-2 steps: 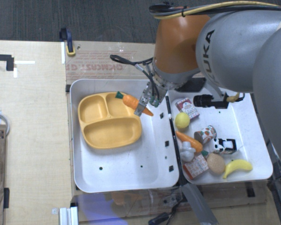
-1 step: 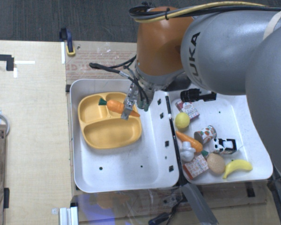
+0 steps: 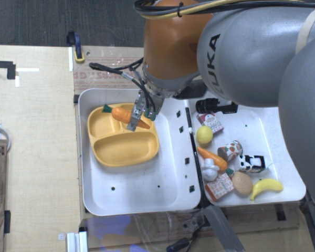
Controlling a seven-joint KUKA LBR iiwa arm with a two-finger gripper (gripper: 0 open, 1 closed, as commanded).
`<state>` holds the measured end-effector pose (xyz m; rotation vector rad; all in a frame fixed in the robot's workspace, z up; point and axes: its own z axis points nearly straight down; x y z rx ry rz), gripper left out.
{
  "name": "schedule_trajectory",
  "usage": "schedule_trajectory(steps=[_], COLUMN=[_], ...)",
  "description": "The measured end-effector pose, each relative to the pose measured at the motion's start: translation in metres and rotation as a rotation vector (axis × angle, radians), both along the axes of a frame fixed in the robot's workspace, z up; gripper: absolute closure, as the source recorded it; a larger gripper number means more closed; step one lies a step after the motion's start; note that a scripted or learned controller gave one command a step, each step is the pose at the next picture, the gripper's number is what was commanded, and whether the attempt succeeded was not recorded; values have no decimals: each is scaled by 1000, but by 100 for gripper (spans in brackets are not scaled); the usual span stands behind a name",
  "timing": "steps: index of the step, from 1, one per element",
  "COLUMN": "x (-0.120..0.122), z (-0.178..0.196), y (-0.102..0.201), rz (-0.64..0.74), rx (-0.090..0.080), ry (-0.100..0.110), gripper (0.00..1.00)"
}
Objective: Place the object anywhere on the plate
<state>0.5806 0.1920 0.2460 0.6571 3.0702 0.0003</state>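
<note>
An orange toy carrot (image 3: pixel 123 114) with a green top lies in the upper compartment of the yellow divided plate (image 3: pixel 123 151), which sits in the left white bin (image 3: pixel 131 193). My gripper (image 3: pixel 140 114) hangs directly over the carrot's right half and covers part of it; the carrot's tip pokes out at its lower right. The large grey and orange arm hides the space above and behind the gripper.
The right bin (image 3: pixel 275 125) holds several toys: a lemon (image 3: pixel 203 135), a second carrot (image 3: pixel 212 155), a banana (image 3: pixel 266 187), an egg-shaped piece (image 3: pixel 242 183), a toy cow (image 3: pixel 251 163) and small cartons. A raised divider (image 3: pixel 191 146) separates the two bins.
</note>
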Motion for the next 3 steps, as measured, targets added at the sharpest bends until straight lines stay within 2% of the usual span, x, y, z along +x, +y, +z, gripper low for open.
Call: schedule_trajectory(steps=[1,2,3], x=[12,-24,-24], z=[-26,-1,-1], y=[-4,37,37], rz=[109,178,177], rx=[-1,-1,-1], ry=[2,2,1], gripper=[100,100,0])
